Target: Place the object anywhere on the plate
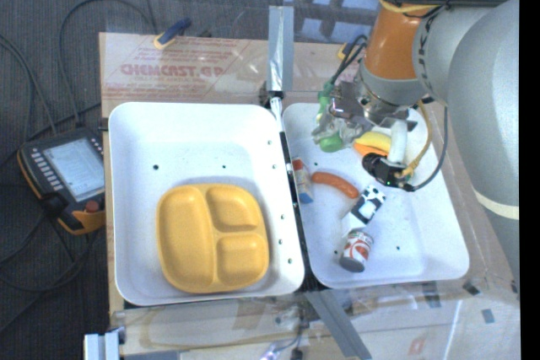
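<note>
- We think this is the picking-up step. The gripper (337, 126) is low over the back of the right bin (439, 261), where the small things lie.
- The yellow plate (215, 236) sits in the left bin (135, 139). It has three parts, and nothing lies on it yet.
- In the right bin we see a green thing (329, 143) just under the gripper, a yellow thing (374, 140) beside it, an orange sausage shape (335, 182), a black and white carton (367, 205) and a small red and white can (355, 250) lying on its side.
- The thing to move is most likely the green one, but the view is too crowded there to be sure.
- We cannot tell if the jaws are apart or together, because the metal parts hide them. We cannot see anything clearly held between them.
- Next, we judge that the arm must get a firm hold, lift up, cross over the wall between the bins (287, 173), and let go above the plate.
</note>
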`<action>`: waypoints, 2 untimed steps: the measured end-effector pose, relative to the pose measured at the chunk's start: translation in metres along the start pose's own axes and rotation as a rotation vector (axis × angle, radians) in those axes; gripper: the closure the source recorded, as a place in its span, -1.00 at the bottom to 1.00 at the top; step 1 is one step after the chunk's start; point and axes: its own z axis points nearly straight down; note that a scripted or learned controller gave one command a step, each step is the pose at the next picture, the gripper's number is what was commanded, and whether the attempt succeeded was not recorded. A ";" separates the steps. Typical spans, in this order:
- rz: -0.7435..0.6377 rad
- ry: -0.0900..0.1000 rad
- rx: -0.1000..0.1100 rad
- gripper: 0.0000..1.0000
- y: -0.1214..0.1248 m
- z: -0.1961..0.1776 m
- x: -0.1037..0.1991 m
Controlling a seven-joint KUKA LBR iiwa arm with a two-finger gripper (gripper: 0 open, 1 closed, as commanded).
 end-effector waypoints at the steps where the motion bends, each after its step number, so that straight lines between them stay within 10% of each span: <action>1: -0.003 0.001 0.001 1.00 -0.071 -0.025 0.047; 2: 0.019 0.001 0.001 1.00 -0.109 0.001 0.133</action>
